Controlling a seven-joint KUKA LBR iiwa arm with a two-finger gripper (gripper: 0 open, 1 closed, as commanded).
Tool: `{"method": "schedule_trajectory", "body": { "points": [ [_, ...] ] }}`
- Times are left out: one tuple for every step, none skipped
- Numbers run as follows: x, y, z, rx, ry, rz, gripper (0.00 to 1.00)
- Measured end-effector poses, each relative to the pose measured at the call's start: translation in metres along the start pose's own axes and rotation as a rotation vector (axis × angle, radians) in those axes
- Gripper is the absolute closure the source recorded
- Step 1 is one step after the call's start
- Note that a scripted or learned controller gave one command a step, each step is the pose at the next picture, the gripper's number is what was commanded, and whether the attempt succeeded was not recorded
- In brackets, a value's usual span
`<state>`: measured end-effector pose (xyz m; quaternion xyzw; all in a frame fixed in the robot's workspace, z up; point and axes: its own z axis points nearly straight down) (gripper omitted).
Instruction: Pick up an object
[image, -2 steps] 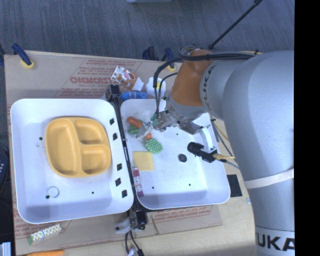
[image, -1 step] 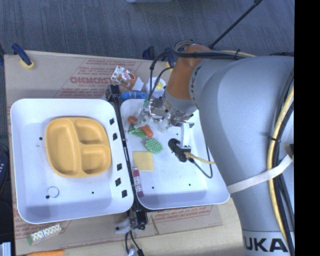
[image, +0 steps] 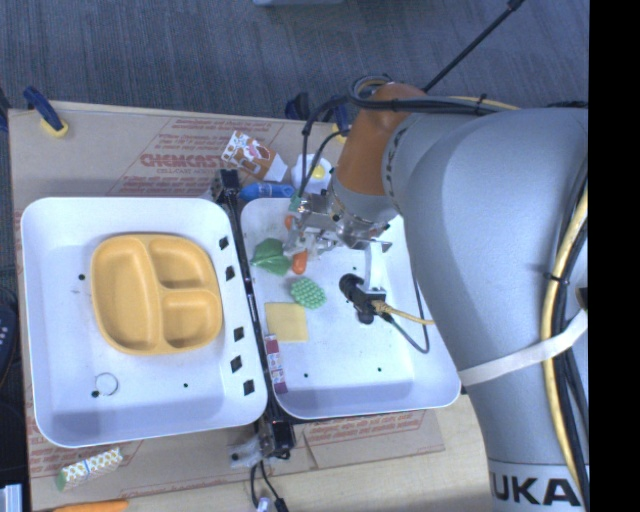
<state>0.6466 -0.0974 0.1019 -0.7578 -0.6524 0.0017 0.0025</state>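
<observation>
My gripper (image: 303, 236) hangs over the far left part of the right bin (image: 400, 385). Right below its tip lies a small orange piece (image: 299, 264), and a green leaf-shaped item (image: 269, 255) sits just to the left of that. A green bumpy item (image: 308, 293) lies a little nearer the front, with a flat yellow square (image: 287, 322) in front of it. Nothing is visibly lifted off the bin floor.
The left bin (image: 60, 400) holds a yellow divided tray (image: 155, 292) and a small clear ring (image: 105, 383). The grey arm (image: 480, 230) covers the right bin's right side. A snack packet (image: 246, 152) and a blue item (image: 266, 190) lie behind the bins.
</observation>
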Motion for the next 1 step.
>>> {"method": "schedule_trajectory", "body": {
  "points": [
    [0.0145,0.0067,-0.1178,-0.002,0.000,0.130,1.00]
  ]
}}
